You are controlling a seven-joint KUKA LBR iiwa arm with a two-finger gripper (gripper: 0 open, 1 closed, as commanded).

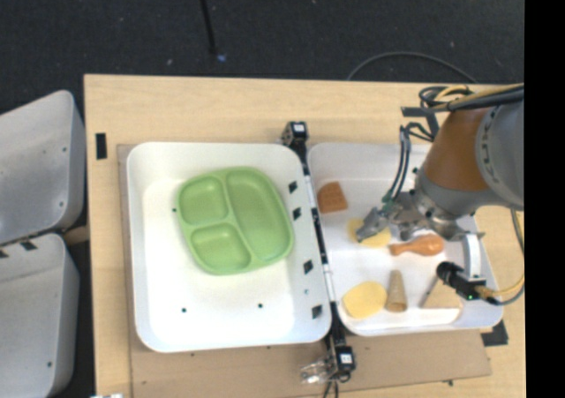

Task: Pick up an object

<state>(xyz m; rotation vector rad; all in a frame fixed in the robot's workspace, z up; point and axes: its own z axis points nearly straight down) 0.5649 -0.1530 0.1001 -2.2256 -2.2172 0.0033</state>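
Camera view showed my gripper point(381, 224) lowered over a small yellow food piece point(364, 231); whether it gripped, I couldn't tell. Next: confirm, then lift.

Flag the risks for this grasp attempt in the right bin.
1. The gripper is down over a yellow piece with the orange drumstick-shaped item close beside it; it may nudge or catch both.
2. The arm covers the contact area, so this view can't confirm any grasp.
3. The items lie close together, so a miss could scatter them.
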